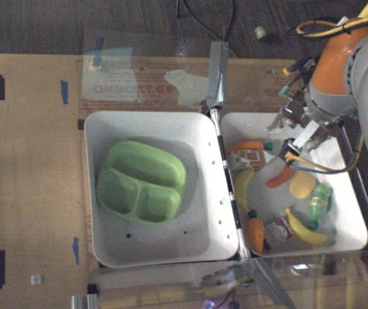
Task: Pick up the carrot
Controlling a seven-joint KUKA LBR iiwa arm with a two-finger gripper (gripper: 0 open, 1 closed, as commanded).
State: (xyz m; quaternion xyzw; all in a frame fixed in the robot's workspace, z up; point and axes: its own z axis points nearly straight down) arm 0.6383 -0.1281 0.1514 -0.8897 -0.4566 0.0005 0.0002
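Honestly, whether my claw [292, 152] is spread or pinched I cannot tell; it blurs above the right bin [358, 227]. Beneath it lies an orange-red thing [279, 177], too small to name. One carrot [255, 234] rests by the bin's front-left corner.

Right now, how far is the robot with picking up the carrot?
Done: the arm has reached over the right bin. In hand: the gripper hangs at the upper end of an orange-red piece lying near the bin's middle; whether it grips that piece I cannot tell. Left: the carrot lies at the bin's lower left corner, apart from the gripper, so reaching, grasping and lifting it remain.
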